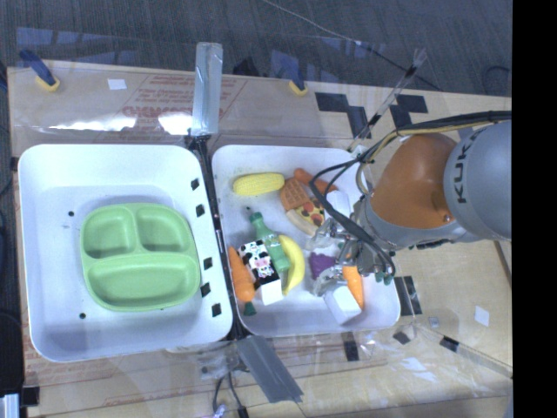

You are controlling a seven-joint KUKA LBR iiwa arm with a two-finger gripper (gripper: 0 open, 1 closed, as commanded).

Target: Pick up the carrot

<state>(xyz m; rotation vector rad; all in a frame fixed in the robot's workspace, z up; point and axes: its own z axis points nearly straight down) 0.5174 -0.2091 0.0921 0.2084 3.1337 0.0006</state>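
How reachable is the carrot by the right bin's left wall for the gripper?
Probably yes, from above: the carrot lies uncovered, but the bin wall and cow-print carton crowd it; the gripper sits across the bin.

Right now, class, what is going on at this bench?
A grey KUKA arm reaches in over the right-hand bin, which holds toy food: a corn cob, a banana, a pizza slice and a small milk carton. Its gripper is low among the items near an orange carrot. Another carrot lies by the bin's left wall. The left-hand bin holds a green divided plate.
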